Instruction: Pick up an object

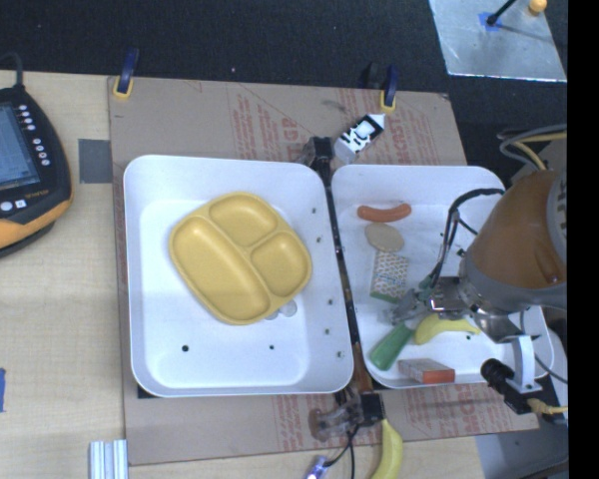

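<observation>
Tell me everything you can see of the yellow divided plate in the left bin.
The yellow divided plate looks like matte plastic, rounded, with three compartments: one large on the left, two smaller on the right. It lies flat, right side up, turned at a slant, roughly central on the floor of the left bin. Its compartments hold nothing visible, and only the bin touches it.

Divided plate (242, 255) in left bin (150, 362); sausage (383, 211) right bin (419, 175).

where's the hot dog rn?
The hot dog lies in the right bin, near its far edge, just above the tan round piece.
</observation>
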`<state>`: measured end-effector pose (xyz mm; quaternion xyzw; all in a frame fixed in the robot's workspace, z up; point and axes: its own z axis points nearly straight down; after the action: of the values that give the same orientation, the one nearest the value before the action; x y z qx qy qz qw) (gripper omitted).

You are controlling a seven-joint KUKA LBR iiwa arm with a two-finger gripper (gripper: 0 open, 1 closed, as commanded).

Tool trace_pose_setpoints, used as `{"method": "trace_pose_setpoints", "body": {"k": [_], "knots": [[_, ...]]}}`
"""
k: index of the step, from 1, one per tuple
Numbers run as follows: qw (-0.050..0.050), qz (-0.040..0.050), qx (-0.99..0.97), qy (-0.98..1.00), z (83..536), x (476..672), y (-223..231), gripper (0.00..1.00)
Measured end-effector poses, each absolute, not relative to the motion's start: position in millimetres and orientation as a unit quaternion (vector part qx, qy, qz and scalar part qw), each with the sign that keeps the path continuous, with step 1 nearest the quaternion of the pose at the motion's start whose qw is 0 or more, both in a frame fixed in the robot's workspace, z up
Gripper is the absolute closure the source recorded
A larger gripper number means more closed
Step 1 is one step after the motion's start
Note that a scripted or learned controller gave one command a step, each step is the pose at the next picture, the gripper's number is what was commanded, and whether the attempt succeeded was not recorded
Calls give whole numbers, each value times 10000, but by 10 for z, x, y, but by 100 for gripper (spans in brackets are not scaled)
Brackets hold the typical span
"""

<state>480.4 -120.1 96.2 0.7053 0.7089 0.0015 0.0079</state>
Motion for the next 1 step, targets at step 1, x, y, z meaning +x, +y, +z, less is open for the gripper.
{"method": "trace_pose_setpoints", "body": {"k": [1], "knots": [[65,7,7031,7111,1057,4807,-1203,100]]}}
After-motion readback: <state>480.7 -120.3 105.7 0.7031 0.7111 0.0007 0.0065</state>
